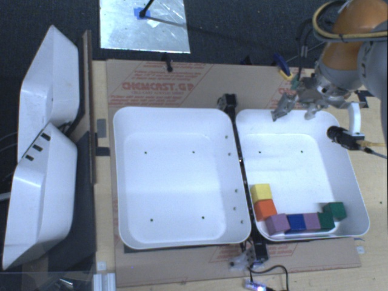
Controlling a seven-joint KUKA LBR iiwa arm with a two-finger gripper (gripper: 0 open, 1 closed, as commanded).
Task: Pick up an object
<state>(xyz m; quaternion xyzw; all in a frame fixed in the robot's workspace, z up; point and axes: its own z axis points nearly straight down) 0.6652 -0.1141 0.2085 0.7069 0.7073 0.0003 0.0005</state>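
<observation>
Several small blocks lie along the near edge of the right bin (348,174): a yellow block (261,192), an orange block (265,208), a purple block (277,223), a blue block (296,222), a mauve block (311,221) and a green block (332,213). My gripper (296,111) hangs over the far rim of the right bin, well away from the blocks. Its two fingers are spread apart with nothing between them.
The left bin (176,174) sits beside the right one, with a black divider clamp (228,102) between their far corners. Two spare white bins (45,144) lean at the far left. A shiny metal sheet (144,17) lies beyond the bench.
</observation>
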